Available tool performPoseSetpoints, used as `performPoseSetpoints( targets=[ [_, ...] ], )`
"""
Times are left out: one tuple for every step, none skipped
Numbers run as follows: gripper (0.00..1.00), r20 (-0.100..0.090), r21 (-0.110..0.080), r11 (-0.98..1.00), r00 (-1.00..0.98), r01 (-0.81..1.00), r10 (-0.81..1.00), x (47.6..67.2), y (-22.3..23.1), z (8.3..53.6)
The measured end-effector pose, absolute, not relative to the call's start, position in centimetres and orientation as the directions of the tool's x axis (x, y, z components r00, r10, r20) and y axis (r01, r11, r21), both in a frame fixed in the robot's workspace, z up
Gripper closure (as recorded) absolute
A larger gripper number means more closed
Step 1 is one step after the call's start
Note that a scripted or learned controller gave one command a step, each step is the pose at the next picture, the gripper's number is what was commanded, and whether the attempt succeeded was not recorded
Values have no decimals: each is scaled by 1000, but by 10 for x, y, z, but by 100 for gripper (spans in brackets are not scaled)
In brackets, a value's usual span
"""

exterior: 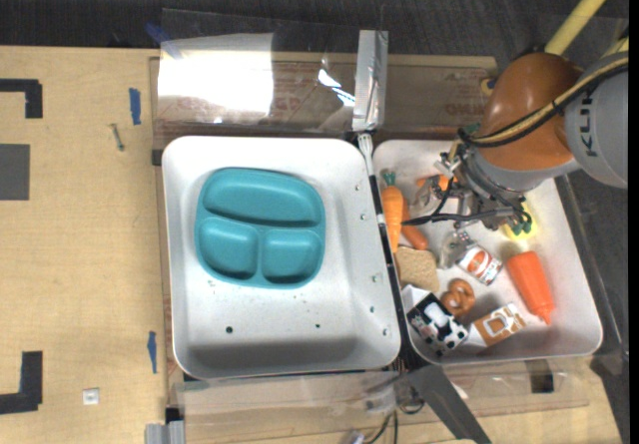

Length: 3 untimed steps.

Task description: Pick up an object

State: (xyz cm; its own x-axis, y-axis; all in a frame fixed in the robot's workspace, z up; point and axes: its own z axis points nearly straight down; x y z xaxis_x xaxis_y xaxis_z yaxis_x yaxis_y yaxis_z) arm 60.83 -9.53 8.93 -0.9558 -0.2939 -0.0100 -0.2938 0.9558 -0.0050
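Observation:
The right bin holds several toy foods. A small carrot lies along its left wall, with a tan cracker below it. A red and white can, a pretzel, a black and white cow toy, an orange carton and a large carrot lie toward the front. A yellow piece pokes out beside the wrist. My gripper hangs low over the bin's upper middle, just above the can, under the orange band. Nothing visibly rides in it.
The left bin carries a teal divided plate. A clear plastic sheet lies behind the bins. A metal divider stands at the back between the two bins. Cardboard bench surface extends to the left.

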Motion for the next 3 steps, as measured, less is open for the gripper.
performPoseSetpoints(
  targets=[
    [0, -4, -3, 857, -857, -515, -515, 578, -118, 90],
    [0, -10, -7, 851, -851, -525, -525, 593, -117, 89],
    [0, -10, -9, 811, -811, -585, -585, 592, -93, 90]
  ],
)
